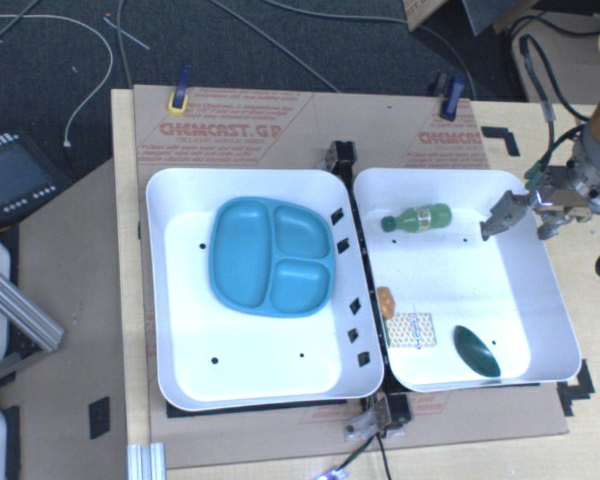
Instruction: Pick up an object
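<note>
In the right bin (540, 268) a green bottle (418, 219) lies on its side near the far wall. A dark green oval object (476, 351) rests near the front edge. A small patterned packet (411, 330) and a little orange piece (386, 302) lie by the bin's left wall. My gripper (526, 217) hangs at the right bin's far right side, open, its two dark fingers spread apart with nothing between them. It stands well to the right of the bottle.
The left bin (180, 308) holds a blue divided plate (272, 257). Black clamps run along the divider between the bins. Cables lie on the dark floor behind the bench, and a monitor stands at the left.
</note>
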Controlling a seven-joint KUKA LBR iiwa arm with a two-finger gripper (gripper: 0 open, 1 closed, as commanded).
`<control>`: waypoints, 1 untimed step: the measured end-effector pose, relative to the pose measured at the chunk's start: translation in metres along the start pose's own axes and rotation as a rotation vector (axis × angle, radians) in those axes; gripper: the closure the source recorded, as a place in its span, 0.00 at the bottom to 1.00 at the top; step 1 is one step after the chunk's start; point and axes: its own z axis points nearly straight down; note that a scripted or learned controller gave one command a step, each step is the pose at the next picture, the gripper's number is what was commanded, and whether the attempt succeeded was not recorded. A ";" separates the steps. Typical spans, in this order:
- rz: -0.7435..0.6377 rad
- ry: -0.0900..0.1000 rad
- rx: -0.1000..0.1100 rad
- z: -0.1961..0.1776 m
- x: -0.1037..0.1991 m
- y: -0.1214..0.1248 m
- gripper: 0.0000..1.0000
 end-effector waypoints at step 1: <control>0.001 0.002 0.006 0.058 -0.008 -0.004 0.00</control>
